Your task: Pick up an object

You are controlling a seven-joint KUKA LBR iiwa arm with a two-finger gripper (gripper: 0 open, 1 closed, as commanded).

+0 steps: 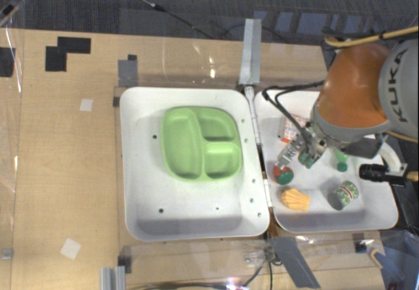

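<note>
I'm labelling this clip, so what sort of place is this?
Probably a robotics lab test bench: a KUKA arm over two white bins, a green divided tray and toy food.

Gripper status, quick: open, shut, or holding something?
Gripper: cannot be told; it hangs low in the right bin, right by a small red and green object.

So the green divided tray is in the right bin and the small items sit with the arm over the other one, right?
Not quite: the camera view shows the green divided tray in the left bin. The small items, like the yellow piece and the can, do sit in the other bin with the arm over it.
</note>
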